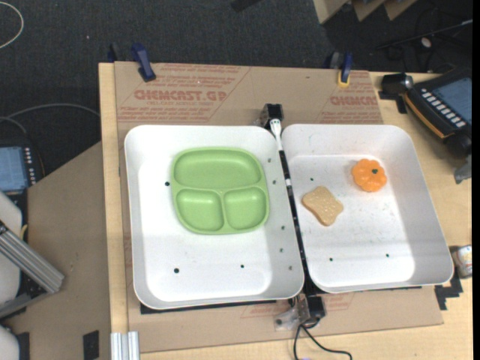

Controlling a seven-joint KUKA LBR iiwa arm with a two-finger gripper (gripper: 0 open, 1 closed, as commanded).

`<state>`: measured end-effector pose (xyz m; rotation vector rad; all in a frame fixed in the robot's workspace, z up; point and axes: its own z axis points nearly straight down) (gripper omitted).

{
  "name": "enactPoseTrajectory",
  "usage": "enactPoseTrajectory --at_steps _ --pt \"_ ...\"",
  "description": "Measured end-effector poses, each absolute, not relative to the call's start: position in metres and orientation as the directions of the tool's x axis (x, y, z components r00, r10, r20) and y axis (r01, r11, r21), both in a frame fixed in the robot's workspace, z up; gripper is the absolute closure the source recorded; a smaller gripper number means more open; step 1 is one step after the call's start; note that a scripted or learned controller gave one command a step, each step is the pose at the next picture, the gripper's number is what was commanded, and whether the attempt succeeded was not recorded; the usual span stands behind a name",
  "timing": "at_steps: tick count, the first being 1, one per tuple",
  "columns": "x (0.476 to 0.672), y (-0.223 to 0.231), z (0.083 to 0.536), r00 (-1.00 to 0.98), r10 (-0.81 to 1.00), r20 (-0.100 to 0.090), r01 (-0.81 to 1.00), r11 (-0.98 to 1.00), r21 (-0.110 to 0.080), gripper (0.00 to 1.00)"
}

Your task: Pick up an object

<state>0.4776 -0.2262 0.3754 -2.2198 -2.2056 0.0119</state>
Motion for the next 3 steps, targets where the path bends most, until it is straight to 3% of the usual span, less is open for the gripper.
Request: enactPoseTrajectory --at_steps 1,2,3 --pt "0.479 -0.224 0.546 -0.002 1.000 -0.010 1.000 0.002 0.021 0.00" --pt "0.479 -0.223 0.413 0.001 1.000 0.005 1.000 -0.001 -0.012 0.00" --pt "0.476 -0.222 0.160 0.001 1.000 0.007 1.000 -0.001 -0.016 0.00"
